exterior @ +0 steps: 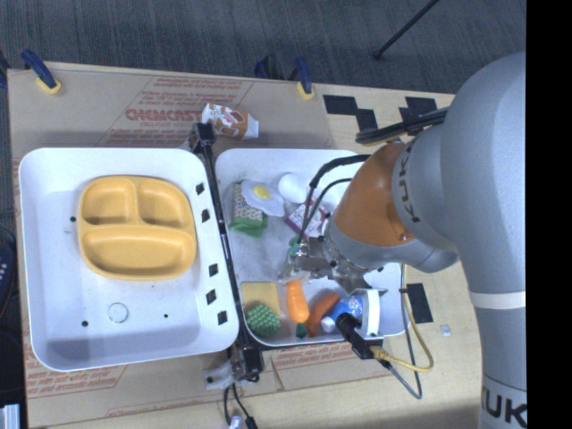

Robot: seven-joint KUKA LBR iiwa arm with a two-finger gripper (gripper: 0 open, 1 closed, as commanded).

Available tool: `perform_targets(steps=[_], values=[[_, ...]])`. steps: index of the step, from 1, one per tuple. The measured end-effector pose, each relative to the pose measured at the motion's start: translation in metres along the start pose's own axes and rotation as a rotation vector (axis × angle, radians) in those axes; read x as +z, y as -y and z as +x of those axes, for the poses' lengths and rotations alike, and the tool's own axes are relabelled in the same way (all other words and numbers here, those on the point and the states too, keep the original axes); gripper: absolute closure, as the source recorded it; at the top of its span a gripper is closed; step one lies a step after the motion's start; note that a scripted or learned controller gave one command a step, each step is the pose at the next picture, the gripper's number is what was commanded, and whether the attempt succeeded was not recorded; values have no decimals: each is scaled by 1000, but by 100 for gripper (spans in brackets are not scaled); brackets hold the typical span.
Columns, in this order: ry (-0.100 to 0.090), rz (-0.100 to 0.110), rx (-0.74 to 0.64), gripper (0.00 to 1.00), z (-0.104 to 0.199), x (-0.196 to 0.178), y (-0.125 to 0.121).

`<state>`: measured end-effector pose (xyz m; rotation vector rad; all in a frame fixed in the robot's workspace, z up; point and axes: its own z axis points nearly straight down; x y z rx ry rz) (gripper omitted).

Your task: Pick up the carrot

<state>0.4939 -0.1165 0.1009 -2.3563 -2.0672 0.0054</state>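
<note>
An orange carrot (297, 301) lies in the right bin (268, 161), near its front wall, pointing roughly front to back. A second orange piece (321, 312) with a green end lies just right of it. My gripper (304, 268) hangs directly above the carrot's far end, under the orange wrist band. Its fingertips sit close to the carrot's top, but the wrist body hides how the fingers stand.
The right bin also holds a green brush-like item (262, 316) on a yellow square (258, 295), a fried egg (260, 193), a green packet (248, 214), a white ball (290, 186) and a blue-white object (351, 309). A yellow divided plate (137, 226) rests in the left bin (36, 266).
</note>
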Motion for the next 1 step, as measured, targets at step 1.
perform_targets(steps=[1], values=[[1, -5, 251, 100, 37, -90, -7]])
